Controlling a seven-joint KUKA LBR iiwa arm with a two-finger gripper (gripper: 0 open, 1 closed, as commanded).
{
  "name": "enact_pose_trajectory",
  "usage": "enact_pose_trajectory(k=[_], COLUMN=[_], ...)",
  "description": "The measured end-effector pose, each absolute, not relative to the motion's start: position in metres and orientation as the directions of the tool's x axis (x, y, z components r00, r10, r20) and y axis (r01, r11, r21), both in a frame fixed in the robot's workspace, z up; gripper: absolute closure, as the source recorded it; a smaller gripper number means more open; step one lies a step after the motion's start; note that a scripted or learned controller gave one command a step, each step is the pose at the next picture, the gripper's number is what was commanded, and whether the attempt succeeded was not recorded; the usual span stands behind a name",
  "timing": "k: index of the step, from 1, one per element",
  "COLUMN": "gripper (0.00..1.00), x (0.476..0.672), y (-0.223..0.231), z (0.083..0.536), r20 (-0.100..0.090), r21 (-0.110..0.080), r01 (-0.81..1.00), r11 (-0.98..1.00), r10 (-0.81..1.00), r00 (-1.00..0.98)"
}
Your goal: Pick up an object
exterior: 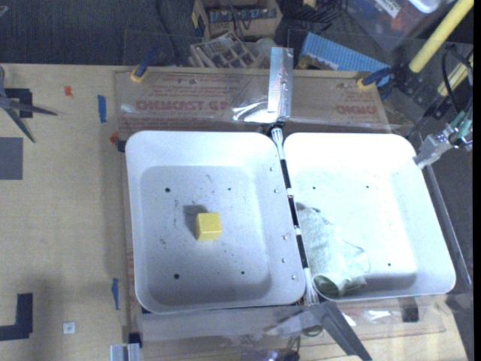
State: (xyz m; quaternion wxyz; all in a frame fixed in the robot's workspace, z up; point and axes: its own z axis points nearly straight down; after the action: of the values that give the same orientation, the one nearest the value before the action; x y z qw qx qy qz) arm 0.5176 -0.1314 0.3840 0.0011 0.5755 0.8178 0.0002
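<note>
At the right edge of the frame, a little above mid-height, a small pale metallic claw (451, 140) is poking into the picture. It is lying at a slant, its pale tip pointing down and to the left toward the upper right corner region of the frame's centre. Thin cables or rods are rising from it toward the upper right and leaving the frame. Whether its parts are spread or closed is too small and blurred to tell. Nothing is showing between them. The claw is hanging high, well apart from the lower half of the picture.
</note>
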Motion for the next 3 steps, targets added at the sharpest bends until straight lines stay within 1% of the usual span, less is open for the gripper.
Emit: enact_pose_trajectory(k=[1, 2, 3], gripper=[1.0, 1.0, 1.0], x=[0.48, 0.488, 0.48], y=[-0.103, -0.18, -0.163], z=[0.412, 0.364, 0.359], r20=[-0.005, -0.004, 0.0], r21=[0.004, 0.001, 0.001], r01=[0.816, 0.604, 0.983], r11=[0.579, 0.797, 0.182], r10=[0.816, 0.604, 0.983], r00=[-0.579, -0.797, -0.182])
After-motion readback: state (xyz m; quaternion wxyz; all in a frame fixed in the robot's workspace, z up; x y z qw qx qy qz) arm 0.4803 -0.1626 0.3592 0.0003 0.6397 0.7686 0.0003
